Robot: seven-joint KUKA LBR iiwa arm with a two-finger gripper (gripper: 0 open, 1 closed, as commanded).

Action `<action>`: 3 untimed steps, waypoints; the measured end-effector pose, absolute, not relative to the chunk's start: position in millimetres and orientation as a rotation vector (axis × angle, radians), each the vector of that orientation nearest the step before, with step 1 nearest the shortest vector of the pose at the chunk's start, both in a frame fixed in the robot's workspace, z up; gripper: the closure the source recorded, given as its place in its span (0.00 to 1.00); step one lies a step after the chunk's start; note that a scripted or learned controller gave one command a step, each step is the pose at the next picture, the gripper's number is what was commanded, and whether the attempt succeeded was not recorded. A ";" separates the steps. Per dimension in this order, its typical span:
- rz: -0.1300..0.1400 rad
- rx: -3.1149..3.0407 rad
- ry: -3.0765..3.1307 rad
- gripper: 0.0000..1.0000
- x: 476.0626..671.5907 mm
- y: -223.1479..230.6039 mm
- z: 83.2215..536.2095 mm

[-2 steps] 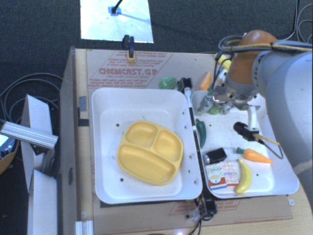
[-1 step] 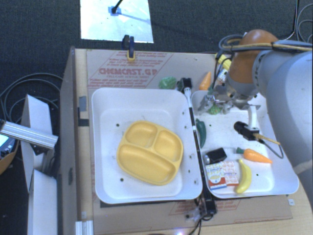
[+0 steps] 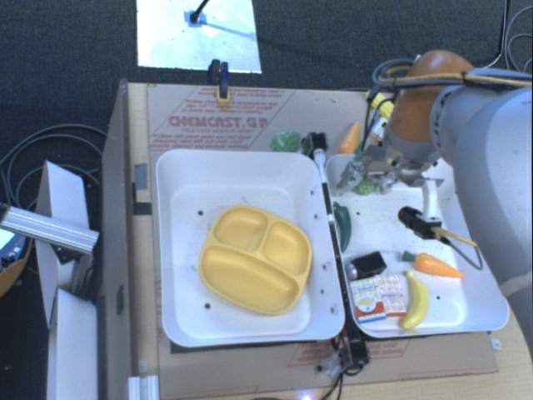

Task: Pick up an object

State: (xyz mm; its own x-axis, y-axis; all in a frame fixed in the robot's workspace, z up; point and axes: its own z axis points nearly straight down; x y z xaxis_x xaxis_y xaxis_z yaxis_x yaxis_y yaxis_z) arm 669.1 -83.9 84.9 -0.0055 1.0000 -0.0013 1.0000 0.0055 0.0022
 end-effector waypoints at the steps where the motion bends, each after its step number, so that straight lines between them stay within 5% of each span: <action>1: 0.001 2.214 2.226 0.00 669.1 -83.9 84.9; 3: 0.001 2.214 2.226 0.00 669.1 -83.9 84.9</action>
State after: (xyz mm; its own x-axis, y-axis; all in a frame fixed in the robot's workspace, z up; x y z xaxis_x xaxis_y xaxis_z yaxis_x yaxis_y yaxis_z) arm 669.1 -83.9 84.9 -0.0055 1.0000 -0.0014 1.0000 0.0055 0.0022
